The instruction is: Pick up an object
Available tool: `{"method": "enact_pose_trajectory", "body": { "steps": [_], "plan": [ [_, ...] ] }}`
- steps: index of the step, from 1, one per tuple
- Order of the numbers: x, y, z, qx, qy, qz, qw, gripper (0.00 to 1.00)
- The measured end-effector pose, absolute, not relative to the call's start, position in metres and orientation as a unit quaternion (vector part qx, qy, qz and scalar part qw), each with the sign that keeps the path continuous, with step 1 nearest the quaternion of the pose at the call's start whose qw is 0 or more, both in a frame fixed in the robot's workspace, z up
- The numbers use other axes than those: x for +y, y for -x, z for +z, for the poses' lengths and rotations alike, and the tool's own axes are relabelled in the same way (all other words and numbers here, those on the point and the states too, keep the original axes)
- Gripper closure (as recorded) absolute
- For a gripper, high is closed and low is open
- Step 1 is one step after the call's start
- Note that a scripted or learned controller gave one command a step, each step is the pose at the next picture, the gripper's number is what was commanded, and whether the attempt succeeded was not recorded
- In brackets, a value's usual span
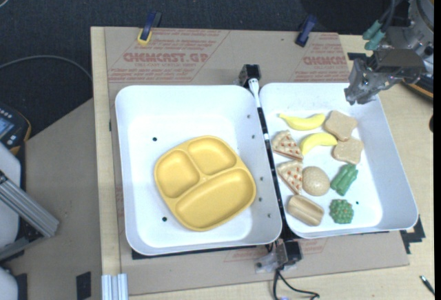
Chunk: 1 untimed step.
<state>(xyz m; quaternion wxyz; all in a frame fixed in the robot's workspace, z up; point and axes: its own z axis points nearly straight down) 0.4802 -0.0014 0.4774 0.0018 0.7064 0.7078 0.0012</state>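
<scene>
A: What's the layout?
B: Left bin (pixel 131 154) holds a yellow tray (pixel 204 183). Right bin (pixel 393 154) holds toy food, centre-right.
A: And the gripper (pixel 360 93)?
B: At upper right above that bin's far corner, grasping nothing; finger spread unclear. It's likely still approaching and must next descend onto a piece.

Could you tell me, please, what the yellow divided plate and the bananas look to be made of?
The plate looks like molded plastic: even yellow colour, a soft satin sheen, rounded compartment ridges. The two bananas are probably plastic toys too: flat, uniform yellow, smooth and simplified in shape.
</scene>
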Motion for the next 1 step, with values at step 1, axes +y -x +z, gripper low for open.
{"method": "enact_pose_trajectory", "body": {
  "steps": [1],
  "plan": [
    [0.0516, -0.4787, 0.3943, 0.709, -0.705, -0.0032, -0.003, 1.0]
  ]
}}
